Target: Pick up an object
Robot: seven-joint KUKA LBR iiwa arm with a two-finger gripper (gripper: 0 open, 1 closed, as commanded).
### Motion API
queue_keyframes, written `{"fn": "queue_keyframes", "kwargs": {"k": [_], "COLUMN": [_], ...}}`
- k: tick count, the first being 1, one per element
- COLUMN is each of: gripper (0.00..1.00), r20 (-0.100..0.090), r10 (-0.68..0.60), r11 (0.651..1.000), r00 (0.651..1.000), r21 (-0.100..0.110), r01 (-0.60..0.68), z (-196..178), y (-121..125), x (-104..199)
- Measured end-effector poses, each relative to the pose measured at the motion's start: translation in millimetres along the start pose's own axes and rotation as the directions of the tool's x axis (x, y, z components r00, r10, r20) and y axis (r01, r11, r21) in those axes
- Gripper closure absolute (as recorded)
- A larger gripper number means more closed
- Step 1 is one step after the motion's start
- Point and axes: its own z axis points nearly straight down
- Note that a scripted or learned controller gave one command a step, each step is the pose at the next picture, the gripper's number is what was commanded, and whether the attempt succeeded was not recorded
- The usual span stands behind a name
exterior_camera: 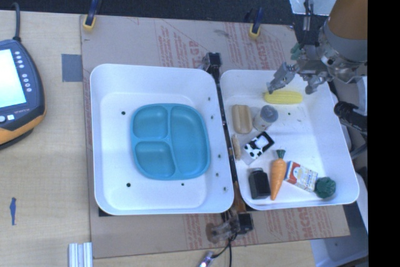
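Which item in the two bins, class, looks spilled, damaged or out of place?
Nothing stands out. The blue divided plate lies flat in the left bin; the toy corn cob, carrot and broccoli lie loose but intact in the right bin.

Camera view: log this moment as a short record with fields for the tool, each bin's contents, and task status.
tool: tool above the far end of the right bin, just over the corn cob
left bin: blue divided plate
right bin: corn cob, carrot, broccoli, small carton, black block, other small items
status: nothing seen between the tool's fingers
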Motion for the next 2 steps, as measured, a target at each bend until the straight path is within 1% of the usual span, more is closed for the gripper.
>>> {"fn": "queue_keyframes", "kwargs": {"k": [1, 2], "gripper": [0.00, 0.00], "r20": [0.001, 0.000], "r10": [0.000, 0.000], "r11": [1.000, 1.000], "r00": [1.000, 1.000], "r21": [0.001, -0.001], "r01": [0.000, 0.000], "z": [169.4, 175.3], "y": [-4.3, 29.1], "x": [-9.8, -14.7]}}
